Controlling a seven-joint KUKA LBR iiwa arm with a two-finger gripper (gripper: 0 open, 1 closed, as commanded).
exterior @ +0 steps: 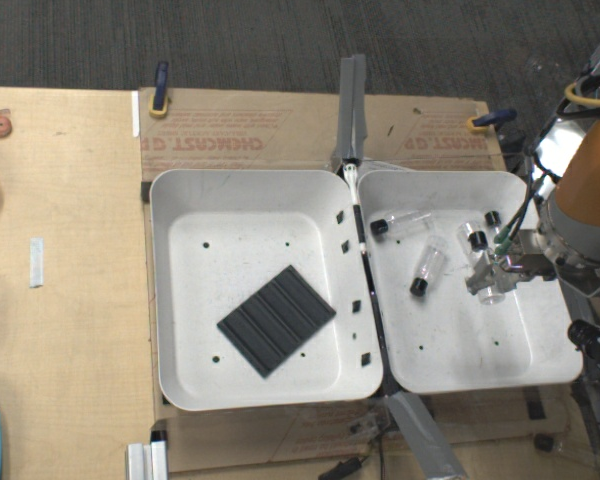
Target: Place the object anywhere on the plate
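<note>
A dark grey ridged plate point(277, 320) lies at a slant on the floor of the left bin point(180, 268). Several clear vials with black caps lie in the right bin point(460, 363): one point(395, 225) near its back left, one point(427, 271) in the middle, one point(477, 234) further right. My gripper point(488, 278) is low over the right part of this bin, right above another clear vial point(492, 294). The gripper body hides most of that vial, and I cannot tell whether it is held.
The arm with its orange band point(585, 183) comes in over the right bin's right rim. A metal divider point(352, 118) runs between the bins at the back. Blue-and-yellow clamps point(160, 88) hold the cardboard underlay. Orange and teal items sit at the bench's far left edge.
</note>
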